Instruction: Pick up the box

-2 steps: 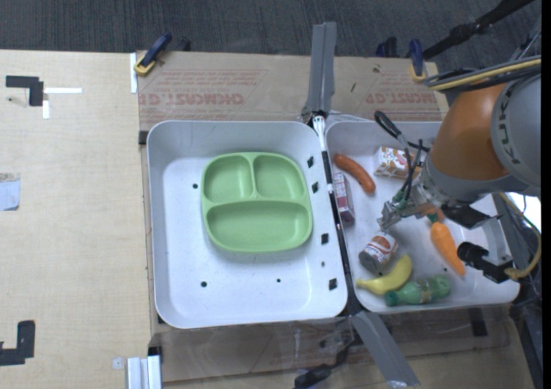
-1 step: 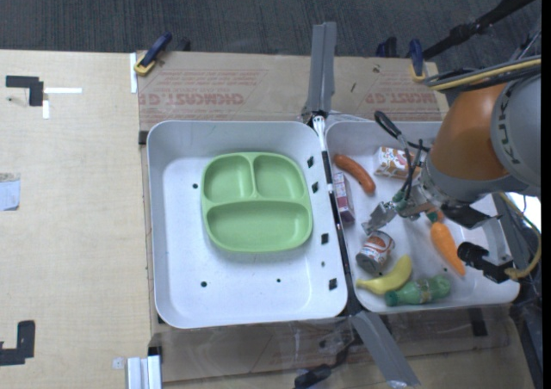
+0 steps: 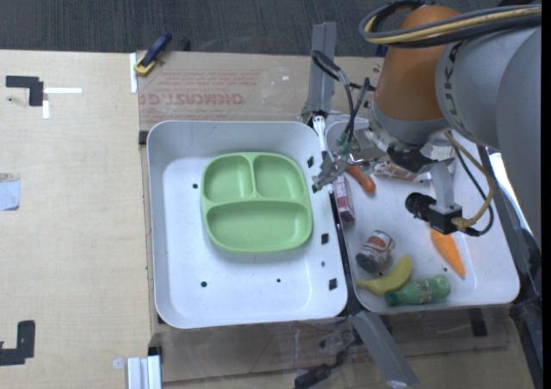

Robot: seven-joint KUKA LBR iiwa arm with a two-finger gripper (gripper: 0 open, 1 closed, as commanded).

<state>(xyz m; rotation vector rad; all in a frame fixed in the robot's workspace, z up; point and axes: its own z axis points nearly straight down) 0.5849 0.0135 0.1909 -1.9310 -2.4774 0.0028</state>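
The box [image 3: 345, 203] is a narrow dark maroon carton lying flat along the left wall of the right bin [image 3: 499, 280], its long side running front to back. My gripper [image 3: 331, 170] hangs just above the box's far end, over the divide between the two bins. The grey arm with its orange band covers the back of the right bin. I see nothing lifted off the bin floor.
The right bin also holds a small orange piece [image 3: 362, 180], a can [image 3: 376, 250], a banana [image 3: 386, 277], a green bottle [image 3: 419, 290] and a carrot [image 3: 448, 252]. A green divided plate [image 3: 256, 202] lies in the left bin [image 3: 172, 284].
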